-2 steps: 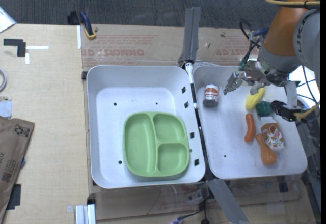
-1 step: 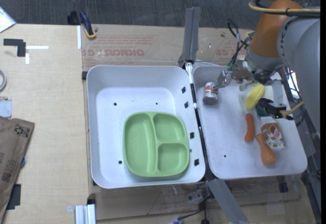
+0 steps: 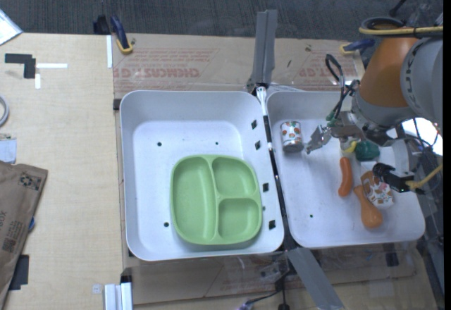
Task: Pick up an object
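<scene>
two bins (image 3: 141, 182), one plate (image 3: 215, 199) (green), one can (image 3: 291, 136)

The scene is viewed by one fixed camera, set above the bench (image 3: 63, 111) and angled downward; both white bins (image 3: 134, 160) are taken in from moderate height.

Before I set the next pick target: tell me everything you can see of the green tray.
The green tray is a pale green, smooth, plastic-looking plate with rounded corners and three compartments: one long section on the left, two smaller ones on the right. It lies flat, slightly rotated, on the floor of the left bin, toward its near right corner. Nothing lies in it and nothing else touches it.
</scene>
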### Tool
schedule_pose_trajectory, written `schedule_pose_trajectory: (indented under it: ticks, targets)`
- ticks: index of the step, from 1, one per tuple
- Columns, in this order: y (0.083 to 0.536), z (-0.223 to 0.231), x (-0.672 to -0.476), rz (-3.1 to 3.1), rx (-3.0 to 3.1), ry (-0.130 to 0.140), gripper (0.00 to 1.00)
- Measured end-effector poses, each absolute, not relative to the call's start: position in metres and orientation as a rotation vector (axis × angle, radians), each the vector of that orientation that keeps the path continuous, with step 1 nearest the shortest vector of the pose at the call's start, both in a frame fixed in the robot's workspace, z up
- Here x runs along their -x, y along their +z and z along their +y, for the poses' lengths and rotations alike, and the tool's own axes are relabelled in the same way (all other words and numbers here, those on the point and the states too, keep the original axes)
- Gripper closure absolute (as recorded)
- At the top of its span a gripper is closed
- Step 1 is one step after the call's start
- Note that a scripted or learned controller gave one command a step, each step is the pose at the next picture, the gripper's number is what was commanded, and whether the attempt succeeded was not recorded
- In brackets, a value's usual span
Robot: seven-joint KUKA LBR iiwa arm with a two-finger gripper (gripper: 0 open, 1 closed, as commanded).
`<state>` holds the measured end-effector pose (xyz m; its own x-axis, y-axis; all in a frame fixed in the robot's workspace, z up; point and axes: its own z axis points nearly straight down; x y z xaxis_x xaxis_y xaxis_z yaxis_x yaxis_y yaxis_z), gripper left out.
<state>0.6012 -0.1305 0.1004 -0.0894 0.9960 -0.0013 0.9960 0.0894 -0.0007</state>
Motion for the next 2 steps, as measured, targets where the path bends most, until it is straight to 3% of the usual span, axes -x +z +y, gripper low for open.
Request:
schedule_pose_trajectory:
  ticks: [1,2]
  targets:
    - [0.0914,-0.1667,-0.5408,2.086,-2.36,0.004,0.0]
    - [0.1,-0.1688,-0.5404,2.079,-2.362,0.0,1.0]
